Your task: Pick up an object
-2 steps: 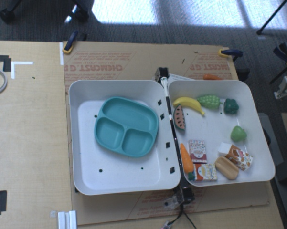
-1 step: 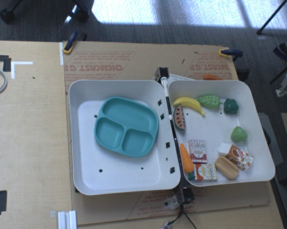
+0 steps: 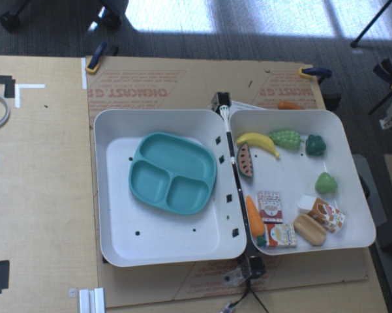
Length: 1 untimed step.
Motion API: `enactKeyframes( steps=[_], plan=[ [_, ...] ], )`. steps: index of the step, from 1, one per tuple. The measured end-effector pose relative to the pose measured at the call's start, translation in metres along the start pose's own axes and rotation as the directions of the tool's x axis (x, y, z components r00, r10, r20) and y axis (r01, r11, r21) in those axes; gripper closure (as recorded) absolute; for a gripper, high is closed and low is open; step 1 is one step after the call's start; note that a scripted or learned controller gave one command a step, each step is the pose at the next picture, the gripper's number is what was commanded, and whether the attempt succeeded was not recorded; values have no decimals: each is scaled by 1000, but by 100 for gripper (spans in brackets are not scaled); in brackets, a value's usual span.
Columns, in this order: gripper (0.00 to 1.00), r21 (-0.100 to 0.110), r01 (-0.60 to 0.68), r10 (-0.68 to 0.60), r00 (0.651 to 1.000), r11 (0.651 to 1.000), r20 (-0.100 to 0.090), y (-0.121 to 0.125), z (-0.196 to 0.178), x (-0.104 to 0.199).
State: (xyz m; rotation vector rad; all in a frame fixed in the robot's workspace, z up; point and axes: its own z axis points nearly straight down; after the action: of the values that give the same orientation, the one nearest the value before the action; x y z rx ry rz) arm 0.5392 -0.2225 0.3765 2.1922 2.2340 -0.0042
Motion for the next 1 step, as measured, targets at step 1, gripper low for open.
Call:
enactKeyframes(
  steps=[1],
  plan=[
    [100,-2,4,-4,1000,1000,2,1,-9,0]
  ],
)
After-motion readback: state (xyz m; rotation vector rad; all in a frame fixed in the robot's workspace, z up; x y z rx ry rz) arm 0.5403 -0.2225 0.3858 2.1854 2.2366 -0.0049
